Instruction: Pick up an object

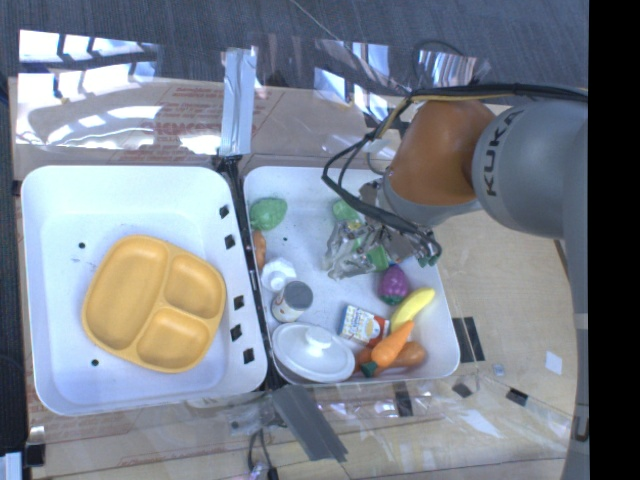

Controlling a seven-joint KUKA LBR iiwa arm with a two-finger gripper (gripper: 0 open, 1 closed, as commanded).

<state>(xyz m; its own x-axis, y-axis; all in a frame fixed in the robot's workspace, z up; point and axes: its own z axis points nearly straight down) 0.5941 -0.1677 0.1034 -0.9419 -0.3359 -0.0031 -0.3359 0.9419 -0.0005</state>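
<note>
My gripper (350,251) hung low over the upper middle of the right bin (300,180), just right of the frame's centre, with the orange-banded wrist above it toward the upper right. I could not tell how my fingers stood; the metal there read as a tangle of grey, with a small green piece (377,259) touching or just beside it, and nothing plainly between the tips.

The nearest candidates lay just below and right of me: a purple toy vegetable (393,284), then a yellow banana (413,306) leaning against it, an orange carrot (392,344) and a small printed carton (361,323) toward the bin's lower right. A white bowl (313,352) sat at the lower edge, a green leafy piece (267,212) at the upper left of that bin. The yellow divided plate (152,301) filled the left bin (60,198).

I judged these to be light, hollow plastic toys, stiff and rather slick. The purple one looked rounded, so I would have closed across its widest middle; the banana would have wanted gripping across its narrow thickness, mid-length.
</note>
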